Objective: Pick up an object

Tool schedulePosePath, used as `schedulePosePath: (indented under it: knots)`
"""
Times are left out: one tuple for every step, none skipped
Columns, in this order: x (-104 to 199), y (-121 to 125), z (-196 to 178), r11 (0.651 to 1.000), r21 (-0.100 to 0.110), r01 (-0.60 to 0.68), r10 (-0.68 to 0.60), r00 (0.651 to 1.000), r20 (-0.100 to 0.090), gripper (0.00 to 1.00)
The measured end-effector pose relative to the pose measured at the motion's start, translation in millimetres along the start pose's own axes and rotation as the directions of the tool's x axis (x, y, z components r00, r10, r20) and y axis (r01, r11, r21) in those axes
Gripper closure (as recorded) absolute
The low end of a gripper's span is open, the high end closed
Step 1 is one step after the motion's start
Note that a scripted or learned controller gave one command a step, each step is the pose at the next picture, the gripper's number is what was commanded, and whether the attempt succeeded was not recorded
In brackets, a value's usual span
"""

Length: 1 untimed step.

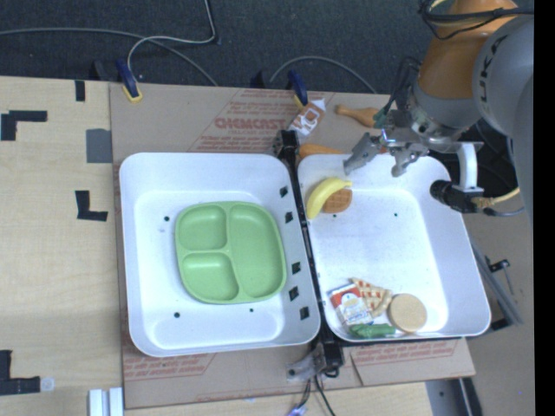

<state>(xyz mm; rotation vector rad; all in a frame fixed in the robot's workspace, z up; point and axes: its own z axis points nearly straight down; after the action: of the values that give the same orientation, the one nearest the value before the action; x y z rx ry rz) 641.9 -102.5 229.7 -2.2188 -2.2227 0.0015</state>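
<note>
My gripper (379, 160) hangs over the far edge of the right bin (451, 258), its two fingers spread open with nothing between them. A yellow banana (323, 192) lies just left of and below it in the bin's far left corner, resting against a brown round piece (339, 202). At the bin's near side lie a small printed packet (349, 305), a waffle-patterned piece (373, 296), a green item (373, 328) and a round tan cookie (407, 312). In the left bin (147, 189) sits a green divided plate (231, 251).
Cardboard covers the bench under both bins. An orange item (355, 113) and a small printed box (305, 120) lie on it beyond the right bin. Blue clamps (130, 83) and cables run along the far edge. The arm's orange band (460, 55) rises at the upper right.
</note>
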Motion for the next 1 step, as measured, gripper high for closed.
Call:
schedulePosePath:
  knots:
    - [-9.0,6.8,133.9,1.0,0.0,-0.002,0.002,1.0,0.004,0.0]
